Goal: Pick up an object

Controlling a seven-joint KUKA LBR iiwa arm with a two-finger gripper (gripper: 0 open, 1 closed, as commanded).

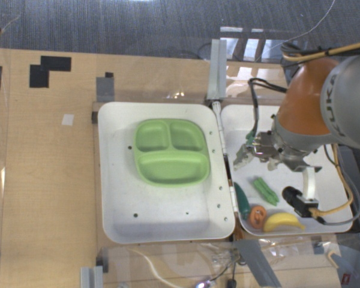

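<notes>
Tabletop: pale tan board running in from the left edge, with flat black blocky marks at the upper left. Beyond its far edge is grey ribbed carpet floor, with a bright glare patch at the top. Left bin: shallow, white, rounded corners, sitting square on the tabletop. A green plate with three compartments lies flat in its upper middle, clear of the walls. A grey metal upright stands at the far end of the seam between the bins. Right bin: white, touching the left bin along that seam. The tool hangs over its left middle on the grey arm with the orange band, which reaches in from the right. Apart or together: cannot tell, the head is seen from above and its tips blur into shadow. Candidate things all sit in the near end of the right bin. A green pod lies just below and right of the tool, apart from it. A dark green and orange piece lies along the left wall. A round orange fruit is just beside a banana at the near wall. The arm covers most of the right bin's right half, and the bin's far right corner is cut off from sight.
</notes>
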